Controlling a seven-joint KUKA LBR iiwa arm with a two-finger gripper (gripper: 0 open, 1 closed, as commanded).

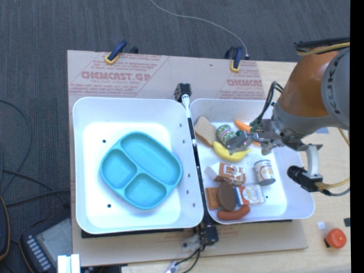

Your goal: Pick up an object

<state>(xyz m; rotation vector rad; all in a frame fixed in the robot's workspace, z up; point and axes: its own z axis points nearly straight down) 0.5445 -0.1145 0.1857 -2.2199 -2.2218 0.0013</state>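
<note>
Camera view had the gripper point(241, 143) down in the right bin point(296, 206), right over the banana point(227, 151); whether its claw was apart or together, I could not tell.

I see bright, even overhead light here. The white bins point(82, 169) glare almost to blown-out, and the blue divided plate point(141, 170) casts only a soft shadow. The dark carpet point(34, 38) looks grainy, and small items read slightly soft.
</note>
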